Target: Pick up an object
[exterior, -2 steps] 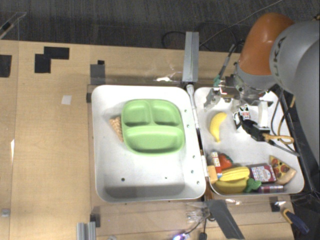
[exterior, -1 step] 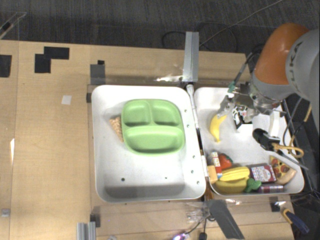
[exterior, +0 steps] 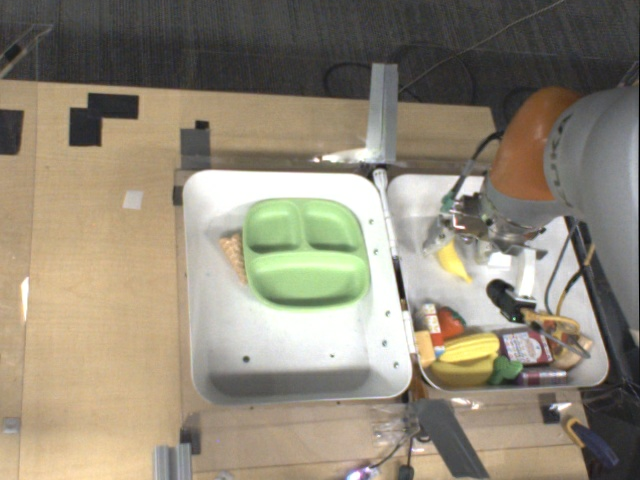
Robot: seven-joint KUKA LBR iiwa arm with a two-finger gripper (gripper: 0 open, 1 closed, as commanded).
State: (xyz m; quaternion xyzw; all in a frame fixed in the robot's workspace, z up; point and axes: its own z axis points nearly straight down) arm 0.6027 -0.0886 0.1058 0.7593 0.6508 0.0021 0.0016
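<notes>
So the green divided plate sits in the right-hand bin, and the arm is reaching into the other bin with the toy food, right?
Not quite. The camera view shows the green divided plate in the left bin. The arm's gripper is over the right bin, which holds the toy food, such as a yellow banana.

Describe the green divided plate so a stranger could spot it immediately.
Start at the two white bins and take the left bin. The green divided plate lies in its upper middle, with two small compartments above one wide one. It is the only large green item; a tan, speckled object peeks from under its left edge.
</notes>
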